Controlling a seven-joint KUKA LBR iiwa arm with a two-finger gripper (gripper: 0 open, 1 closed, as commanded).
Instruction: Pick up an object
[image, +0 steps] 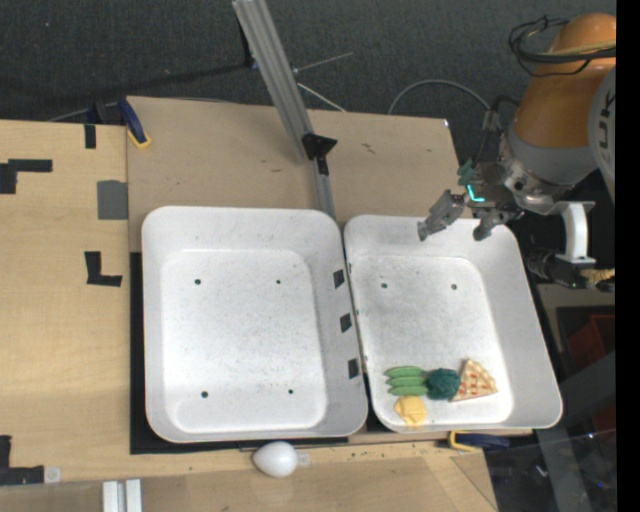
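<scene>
Altogether two white bins (240, 225), four small toys (440, 384), one open pincer (462, 222).

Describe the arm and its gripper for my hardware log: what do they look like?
The arm is grey with a rounded orange band above the wrist and dark cables looping over its top. Its gripper carries two dark grey fingers, with a small teal light glowing just above them.

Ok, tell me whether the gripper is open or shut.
Open. The gripper hangs over the right bin's far edge with its two fingers spread apart and nothing between them.
</scene>
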